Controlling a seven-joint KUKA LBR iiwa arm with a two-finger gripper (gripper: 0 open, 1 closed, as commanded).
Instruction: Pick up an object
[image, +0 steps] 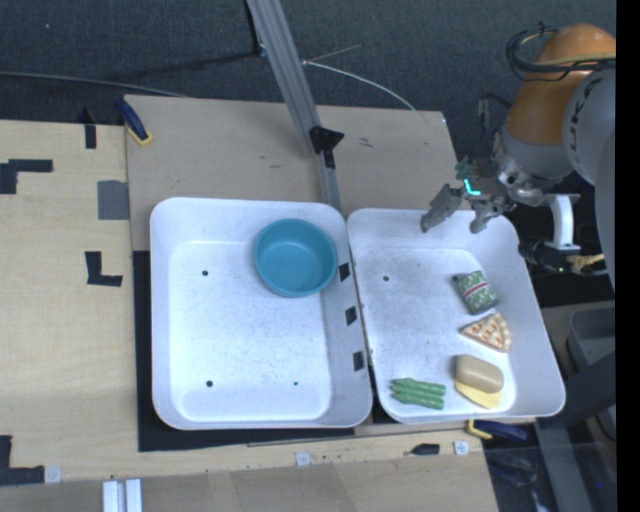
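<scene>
The two-finger gripper hangs with its fingers spread apart and nothing between them, above the far rim of the right shallow white bin. In that bin lie a small green patterned packet, a triangular orange pizza slice toy, a tan and yellow sandwich toy and green bean pods. A round blue bowl sits in the left white bin.
</scene>
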